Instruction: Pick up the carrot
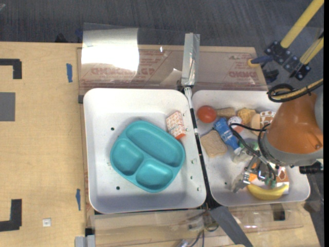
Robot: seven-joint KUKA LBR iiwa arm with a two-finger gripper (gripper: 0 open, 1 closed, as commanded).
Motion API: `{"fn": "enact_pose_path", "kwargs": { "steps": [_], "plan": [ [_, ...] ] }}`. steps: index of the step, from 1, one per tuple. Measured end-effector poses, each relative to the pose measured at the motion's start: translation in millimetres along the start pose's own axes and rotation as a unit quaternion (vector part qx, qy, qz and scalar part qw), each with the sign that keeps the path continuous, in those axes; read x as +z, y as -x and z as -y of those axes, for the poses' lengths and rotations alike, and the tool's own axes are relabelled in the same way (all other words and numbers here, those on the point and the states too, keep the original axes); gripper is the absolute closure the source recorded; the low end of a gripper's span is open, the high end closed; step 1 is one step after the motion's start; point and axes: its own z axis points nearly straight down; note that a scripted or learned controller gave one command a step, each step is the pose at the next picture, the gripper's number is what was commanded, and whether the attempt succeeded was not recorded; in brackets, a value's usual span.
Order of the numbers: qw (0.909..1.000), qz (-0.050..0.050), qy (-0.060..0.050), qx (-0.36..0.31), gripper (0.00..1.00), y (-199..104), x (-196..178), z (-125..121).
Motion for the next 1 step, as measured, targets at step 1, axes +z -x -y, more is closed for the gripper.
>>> {"fn": "enact_pose_path", "kwargs": {
  "steps": [1],
  "plan": [
    [1.0,0.004,0.001,-0.001,1.0,1.9,-11.5,-1.6]
  ]
}}
